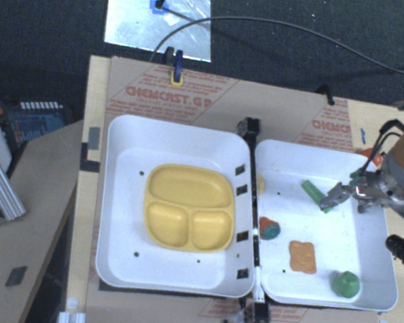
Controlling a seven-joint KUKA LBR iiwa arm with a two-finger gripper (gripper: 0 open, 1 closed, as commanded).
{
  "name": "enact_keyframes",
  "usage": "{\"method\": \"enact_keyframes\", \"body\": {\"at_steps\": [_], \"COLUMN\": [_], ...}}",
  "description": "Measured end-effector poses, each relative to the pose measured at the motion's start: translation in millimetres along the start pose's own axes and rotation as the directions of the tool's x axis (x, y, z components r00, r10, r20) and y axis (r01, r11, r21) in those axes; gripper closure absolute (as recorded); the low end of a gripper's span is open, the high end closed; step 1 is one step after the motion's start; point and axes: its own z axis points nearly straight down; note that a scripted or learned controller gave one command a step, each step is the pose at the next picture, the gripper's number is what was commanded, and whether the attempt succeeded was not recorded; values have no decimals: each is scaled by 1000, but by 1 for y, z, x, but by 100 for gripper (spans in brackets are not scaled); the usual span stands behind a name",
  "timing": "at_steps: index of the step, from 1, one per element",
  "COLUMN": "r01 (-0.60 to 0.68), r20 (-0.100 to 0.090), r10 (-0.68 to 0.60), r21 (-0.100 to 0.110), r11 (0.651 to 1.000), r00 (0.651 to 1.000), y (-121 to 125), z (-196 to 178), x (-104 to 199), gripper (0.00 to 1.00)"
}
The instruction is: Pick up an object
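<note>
Two white bins sit side by side on a brown board printed "CHEMCAST" in red, once at far left and once, partly cut off, at far right. The left bin (pixel 121 183) holds one yellow divided tray (pixel 185 206) with three compartments. The right bin (pixel 375 246) holds four loose objects well apart from each other: a green stick-shaped piece (pixel 314 191) toward the far side, a small red-and-teal item (pixel 268 228) near the divider, an orange flat rectangle (pixel 302 256) nearer, and a green round object (pixel 346 284) in the near right corner.

The gripper (pixel 336 199) reaches in from the right and sits at the right end of the green stick; it looks as if the fingertips touch or straddle that end, but the view is too coarse to tell whether the fingers are clenched or released. Nothing else crowds the stick. A black clip (pixel 251 126) stands at the far end of the divider.
</note>
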Motion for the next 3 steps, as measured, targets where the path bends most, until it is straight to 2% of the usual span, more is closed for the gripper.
{"method": "enact_keyframes", "body": {"at_steps": [2, 3], "r01": [0, -1], "r20": [-1, 1], "r10": [0, 1], "r21": [1, -3], "r11": [1000, 1000], "r00": [1000, 1000], "y": [-5, -4], "z": [83, 71], "x": [6, 5], "gripper": [0, 100]}}
